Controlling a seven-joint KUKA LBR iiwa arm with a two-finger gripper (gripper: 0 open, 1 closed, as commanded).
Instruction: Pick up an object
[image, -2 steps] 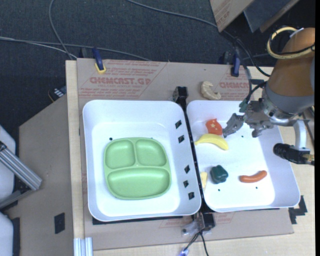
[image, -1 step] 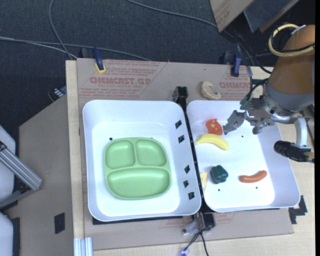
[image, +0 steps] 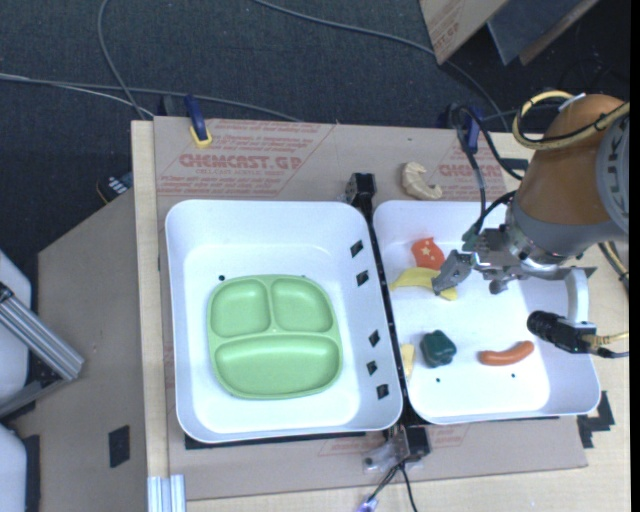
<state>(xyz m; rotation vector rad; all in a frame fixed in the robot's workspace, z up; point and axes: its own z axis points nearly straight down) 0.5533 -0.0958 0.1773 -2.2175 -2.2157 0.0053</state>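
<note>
The right white bin (image: 560, 395) holds several small items. A red piece (image: 426, 251) lies near its back left, with a yellow banana (image: 412, 280) just in front of it. A dark green piece (image: 437, 348) sits at the front left, and an orange-red sausage (image: 506, 353) lies to its right. My gripper (image: 476, 276) hangs over the bin's back half, open, its left finger (image: 454, 271) right at the banana's right end. Nothing is between the fingers.
The left bin (image: 190, 240) holds a green divided plate (image: 273, 334). A beige curved item (image: 421, 180) lies on the cardboard behind the right bin. Black clips line the wall between the bins. Cables run along the arm on the right.
</note>
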